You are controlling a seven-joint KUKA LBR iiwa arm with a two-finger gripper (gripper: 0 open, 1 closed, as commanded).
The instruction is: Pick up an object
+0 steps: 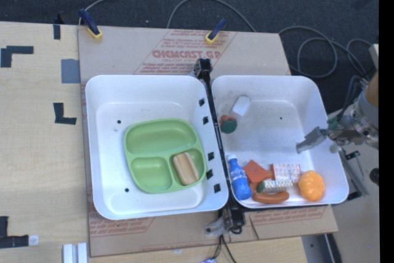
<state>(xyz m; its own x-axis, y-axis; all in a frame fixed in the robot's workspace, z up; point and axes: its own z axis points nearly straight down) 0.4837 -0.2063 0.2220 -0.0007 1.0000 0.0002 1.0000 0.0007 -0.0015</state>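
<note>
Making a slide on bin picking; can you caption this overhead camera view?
Gripper poised over the right bin of toys; green tray holding a bread roll in the left bin.

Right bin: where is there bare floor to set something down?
The right bin is bare through its middle and far right, between the white cup and gripper. Its near edge is crowded: blue bottle, red block, sausage, orange.

The arm [363,123] is cut off at the right edge; finger state at the gripper [308,143] cannot be resolved.
</note>
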